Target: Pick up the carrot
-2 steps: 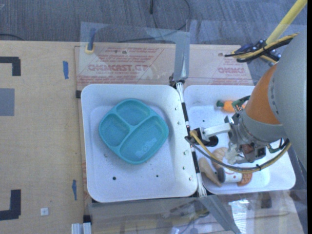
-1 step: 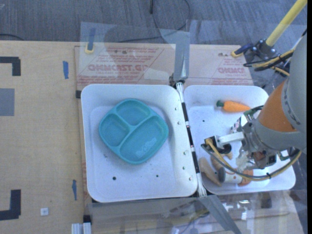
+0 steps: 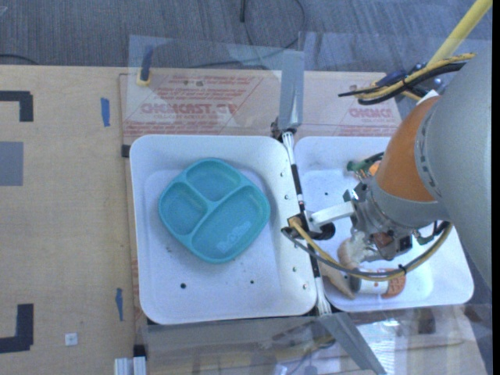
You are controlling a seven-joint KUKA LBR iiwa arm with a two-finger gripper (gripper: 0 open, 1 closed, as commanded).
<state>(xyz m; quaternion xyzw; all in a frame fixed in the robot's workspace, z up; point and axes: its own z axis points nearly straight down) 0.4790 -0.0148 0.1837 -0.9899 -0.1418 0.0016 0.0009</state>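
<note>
Orange is the colour to watch. A small orange piece with a green tip (image 3: 364, 165) peeks out beside the arm's orange band, and I judge that to be the carrot. It lies in the second shallow white plastic bin (image 3: 328, 156), the one across the divider from the teal three-compartment plastic plate (image 3: 214, 208), toward the far rim and well apart from the plate. Most of it is hidden under the grey arm, so its length and lie are unclear.

The two-finger gripper (image 3: 367, 244) hangs low over that same bin, nearer the camera than the carrot candidate and farther from the plate than the divider wall. It sits just above a pale beige lump (image 3: 348, 253), and an orange-and-white object (image 3: 395, 286) lies beyond it, farther again from the plate. Whether the gripper is spread or closed I cannot tell; the wrist body covers it, and nothing shows as being gripped.

A loop of yellow and black cable (image 3: 306, 237) drapes off the wrist toward the plate side, slack so that the arm can turn freely. The plate lies alone in its own bin, out of the action. As I judge it, the pick is not yet made, and the tool looks poised away from the green-tipped piece.
</note>
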